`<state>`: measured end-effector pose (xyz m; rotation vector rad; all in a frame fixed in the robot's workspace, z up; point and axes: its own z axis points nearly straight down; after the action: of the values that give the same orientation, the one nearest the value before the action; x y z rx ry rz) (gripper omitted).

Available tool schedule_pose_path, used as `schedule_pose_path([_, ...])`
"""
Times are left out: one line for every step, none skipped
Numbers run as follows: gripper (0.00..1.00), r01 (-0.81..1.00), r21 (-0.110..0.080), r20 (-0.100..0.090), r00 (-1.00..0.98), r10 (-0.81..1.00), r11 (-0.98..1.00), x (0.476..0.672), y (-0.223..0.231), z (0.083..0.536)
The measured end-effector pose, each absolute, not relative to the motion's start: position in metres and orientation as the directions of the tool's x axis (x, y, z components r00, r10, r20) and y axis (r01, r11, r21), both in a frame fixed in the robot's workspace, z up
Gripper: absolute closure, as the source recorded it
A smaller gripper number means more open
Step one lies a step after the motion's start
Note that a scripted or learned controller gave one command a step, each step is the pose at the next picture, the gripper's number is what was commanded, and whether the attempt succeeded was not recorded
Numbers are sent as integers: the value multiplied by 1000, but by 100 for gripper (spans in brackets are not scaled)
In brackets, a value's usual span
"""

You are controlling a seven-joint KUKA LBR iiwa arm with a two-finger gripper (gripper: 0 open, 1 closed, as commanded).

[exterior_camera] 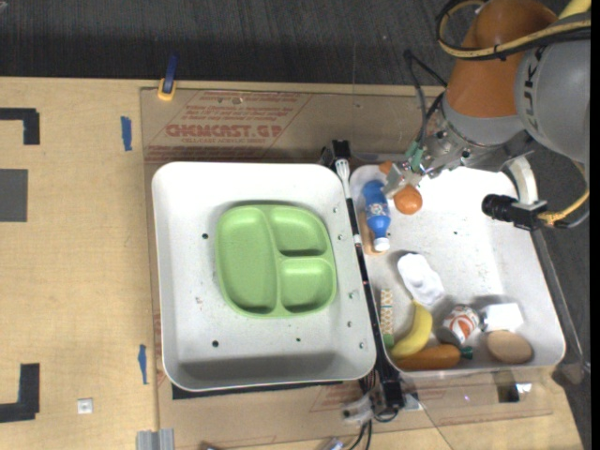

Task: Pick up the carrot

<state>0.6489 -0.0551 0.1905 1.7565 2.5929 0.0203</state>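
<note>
Camera view: carrot (408,200) just below pincer (419,162), apart

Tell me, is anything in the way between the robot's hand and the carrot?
Nothing sits on the carrot, but it is crowded: banana on one side, potato on the other. The gripper is far off, above an orange ball.
</note>
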Motion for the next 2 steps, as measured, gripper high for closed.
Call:
schedule_pose_path([0, 933, 4, -3, -360, 933, 360, 646, -64, 186])
schedule_pose_path([0, 920, -2, -3, -392, 920, 392, 665, -124, 119])
